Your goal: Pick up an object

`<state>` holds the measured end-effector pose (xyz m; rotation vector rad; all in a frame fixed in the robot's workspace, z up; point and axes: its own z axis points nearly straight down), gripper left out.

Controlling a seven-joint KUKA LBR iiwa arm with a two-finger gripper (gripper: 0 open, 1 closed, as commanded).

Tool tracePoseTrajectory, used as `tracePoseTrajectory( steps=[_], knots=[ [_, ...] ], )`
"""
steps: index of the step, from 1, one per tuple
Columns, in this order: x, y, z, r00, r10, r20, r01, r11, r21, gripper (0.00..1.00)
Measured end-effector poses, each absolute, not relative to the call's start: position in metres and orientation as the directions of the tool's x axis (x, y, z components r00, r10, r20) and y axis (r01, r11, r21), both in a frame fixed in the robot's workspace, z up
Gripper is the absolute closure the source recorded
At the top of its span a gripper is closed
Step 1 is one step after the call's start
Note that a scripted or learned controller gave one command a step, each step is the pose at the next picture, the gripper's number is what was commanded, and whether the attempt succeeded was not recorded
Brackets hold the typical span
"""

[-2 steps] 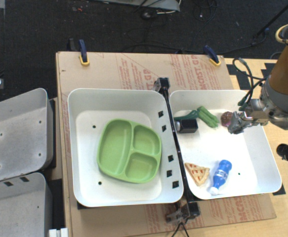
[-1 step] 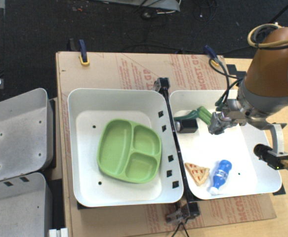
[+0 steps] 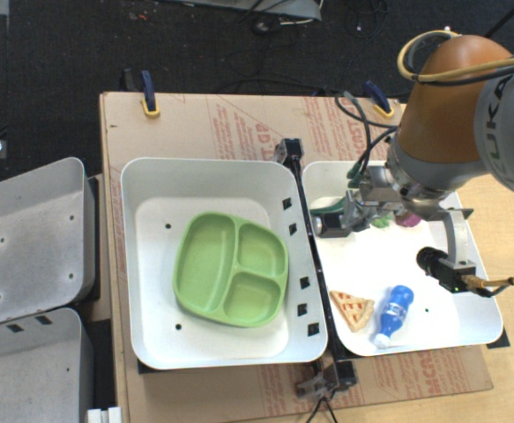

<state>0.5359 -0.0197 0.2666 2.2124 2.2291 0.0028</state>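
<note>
Two bins: sat side by side on the desk, the left bin and the right bin, with a black divider between them.
Left bin: held a green tray with three compartments, lying flat near the middle.
Right bin, near edge: held a waffle slice beside the divider and, just right of it and almost touching, a blue bottle.
Bottle axis: ran from the near left up to the far right, cap end toward the near rim by my reading.
Right bin, far side: showed a small green piece and a purple piece, both partly hidden under the wrist, too covered to name.
Tool: hung low over the far left corner of the right bin, close to the divider; whether it was wide or narrow I could not tell, and nothing was seen held in it.
Arm: reached in from the right, its orange band above the wrist.
Key relation: the waffle slice and bottle lay toward the camera from the tool, well apart from it, the slice nearly straight below it in the view; the green and purple pieces lay just to its right.
Judgement: no pick was made yet; the two small pieces seemed the nearer targets.
</note>
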Motion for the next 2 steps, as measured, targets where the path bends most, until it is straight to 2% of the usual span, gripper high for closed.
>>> tracePoseTrajectory(
  steps=[1,2],
  knots=[
    [0.544,0.027,0.257,-0.007,1.0,0.0,1.0,0.007,0.0,1.0],
    [0.574,0.073,0.247,-0.007,1.0,0.0,1.0,0.007,0.002,1.0]
  ],
)
